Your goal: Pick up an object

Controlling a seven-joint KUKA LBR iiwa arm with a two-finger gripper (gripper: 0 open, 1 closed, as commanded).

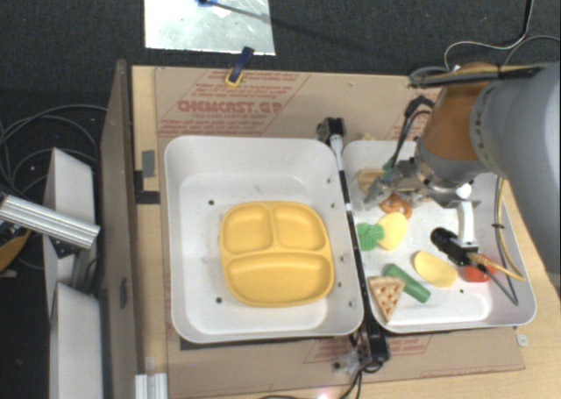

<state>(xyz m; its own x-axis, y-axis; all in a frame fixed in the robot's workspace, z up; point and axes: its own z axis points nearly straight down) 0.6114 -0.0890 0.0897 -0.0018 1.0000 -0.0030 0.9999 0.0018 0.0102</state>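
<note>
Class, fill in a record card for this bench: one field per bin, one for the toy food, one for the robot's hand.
left bin: shallow white plastic, holds a yellow three-compartment plate
right bin: shallow white plastic, holds toy food
toy food: triangular pizza slice, green stick, pale yellow oval, green leafy piece, orange piece
hand: low over the right bin's far corner nearest the left bin, beside the orange piece

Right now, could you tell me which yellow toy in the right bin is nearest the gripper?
The yellow toy beside the bright green toy, just below the gripper. The yellow oval lies farther off, lower in the view.
</note>
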